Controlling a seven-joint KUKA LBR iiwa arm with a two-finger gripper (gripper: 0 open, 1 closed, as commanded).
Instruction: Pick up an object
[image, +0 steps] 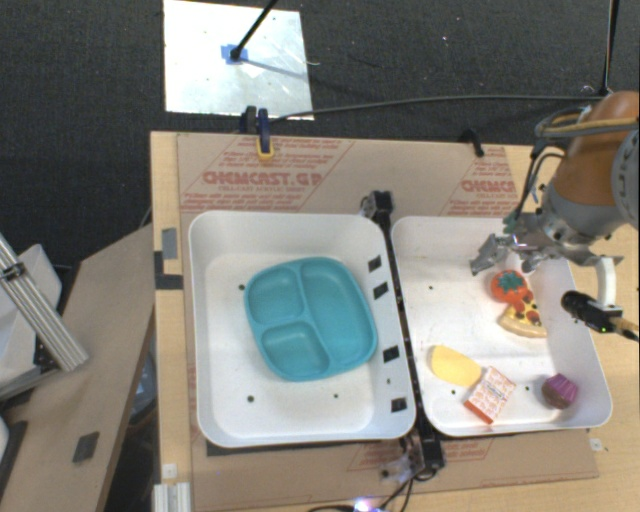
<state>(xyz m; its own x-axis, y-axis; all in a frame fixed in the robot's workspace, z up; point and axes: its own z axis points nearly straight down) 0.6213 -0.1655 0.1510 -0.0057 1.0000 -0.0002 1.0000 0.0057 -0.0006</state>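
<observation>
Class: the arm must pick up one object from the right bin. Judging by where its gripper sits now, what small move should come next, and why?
Probably a short descent onto the orange toy: the gripper sits just above it, with nothing seen between its fingers.

Two bins sit side by side on the bench (300, 165). The left bin (215, 300) holds a divided plate (310, 318) near its middle. The right bin (440, 290) carries five things: a round toy (510, 285) by its right edge, a pizza slice toy (523, 320) just in front of it (they appear to touch), a wedge (455, 365) toward the front edge, a small carton (490, 394) just beside that, and a small cupcake toy (559, 390) in the front right corner. The gripper (510, 250) hangs over the back right part, just behind the round toy.
</observation>
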